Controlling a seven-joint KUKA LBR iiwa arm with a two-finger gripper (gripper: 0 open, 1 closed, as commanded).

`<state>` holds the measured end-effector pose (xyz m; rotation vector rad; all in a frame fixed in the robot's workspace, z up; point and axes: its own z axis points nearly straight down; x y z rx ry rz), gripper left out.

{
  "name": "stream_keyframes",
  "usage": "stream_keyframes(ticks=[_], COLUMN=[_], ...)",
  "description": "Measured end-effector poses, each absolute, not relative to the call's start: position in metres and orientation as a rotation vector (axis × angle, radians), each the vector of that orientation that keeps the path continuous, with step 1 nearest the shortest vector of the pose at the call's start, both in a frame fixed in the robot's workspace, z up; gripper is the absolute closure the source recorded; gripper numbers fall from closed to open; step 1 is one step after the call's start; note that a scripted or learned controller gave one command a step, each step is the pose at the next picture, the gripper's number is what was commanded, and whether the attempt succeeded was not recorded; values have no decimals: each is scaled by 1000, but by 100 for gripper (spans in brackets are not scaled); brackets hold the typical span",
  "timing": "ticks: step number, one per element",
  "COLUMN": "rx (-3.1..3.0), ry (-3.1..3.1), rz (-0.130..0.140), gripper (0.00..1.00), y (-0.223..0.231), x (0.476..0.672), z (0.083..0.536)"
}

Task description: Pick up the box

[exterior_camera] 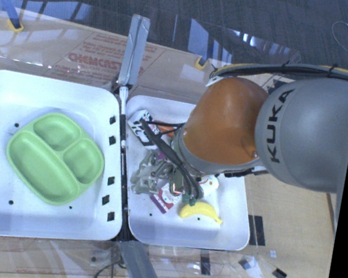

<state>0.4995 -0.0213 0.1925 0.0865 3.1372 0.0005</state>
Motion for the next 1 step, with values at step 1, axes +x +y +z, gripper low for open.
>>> stream_keyframes(ticks=[1], rx=[79], ry=[3132], rz=[1], gripper=[100], y=[-20], x=[501], z=[203])
